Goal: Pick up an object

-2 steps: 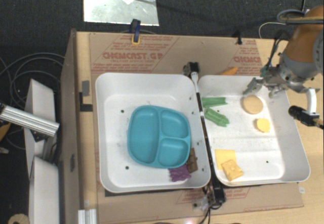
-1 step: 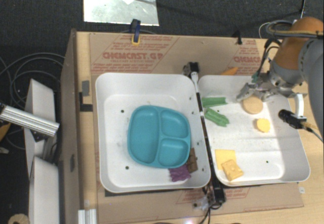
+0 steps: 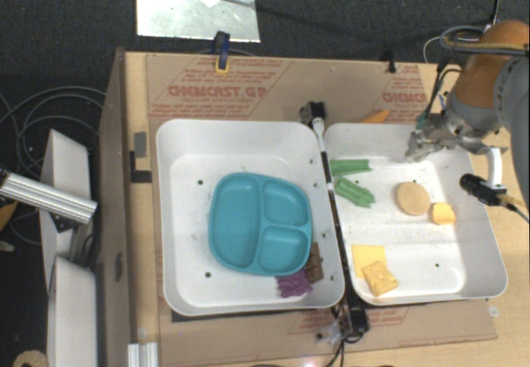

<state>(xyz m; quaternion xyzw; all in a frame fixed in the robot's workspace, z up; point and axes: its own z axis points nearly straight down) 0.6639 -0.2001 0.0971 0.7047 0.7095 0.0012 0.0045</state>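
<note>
The task names no particular object; the candidates lie in the two shallow white bins. The right-hand white bin point(image 3: 484, 274), in the lower right of the frame, holds a round tan biscuit-shaped piece point(image 3: 411, 198) near its centre, with a small yellow block point(image 3: 443, 213) just beside it on the right. Two green bean-shaped pieces point(image 3: 351, 178) lie near the bin's left wall, and two yellow cheese-like wedges point(image 3: 373, 267) sit close to its lower edge. Open white floor remains between the tan piece and the wedges, and along the lower right of this bin.

The two-finger gripper point(image 3: 424, 144) sits at the upper right corner region of the right bin, above the tan piece and apart from it. Whether it is wide, narrow or gripping cannot be told. The grey arm point(image 3: 489, 92) with its orange band enters from the right edge of the frame.

The left-hand white bin point(image 3: 178, 191) holds a teal three-compartment plastic plate point(image 3: 260, 223) at its centre. A purple piece point(image 3: 291, 284) and a brown piece point(image 3: 315, 264) touch the plate's lower right rim, against the bin's lower wall.

Both bins rest on a brown cardboard sheet point(image 3: 248, 84) printed in red with "CHEMCAST".
</note>
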